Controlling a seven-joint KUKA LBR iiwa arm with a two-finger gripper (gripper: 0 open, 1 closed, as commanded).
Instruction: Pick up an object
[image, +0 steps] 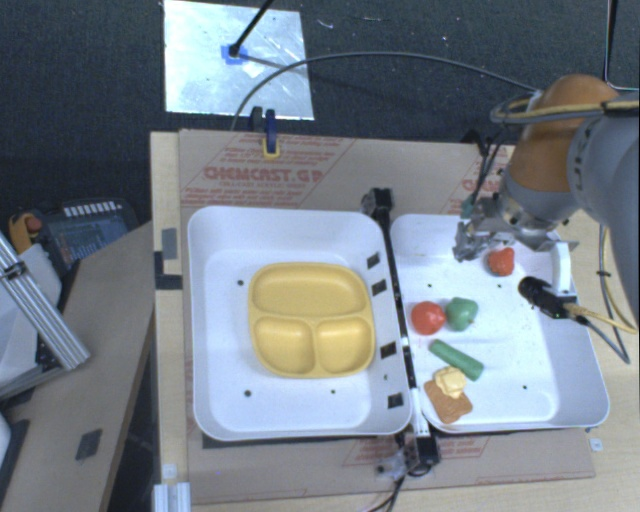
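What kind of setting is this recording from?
Probably a robotics lab bench: two white bins clamped on cardboard, toy food such as a tomato, a yellow divided tray, and trailing cables.

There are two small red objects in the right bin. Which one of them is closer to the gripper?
The small red-orange object near the far side of the right white bin, just beside the gripper. The other, a round red tomato-like piece, lies nearer mid-bin, touching a green piece.
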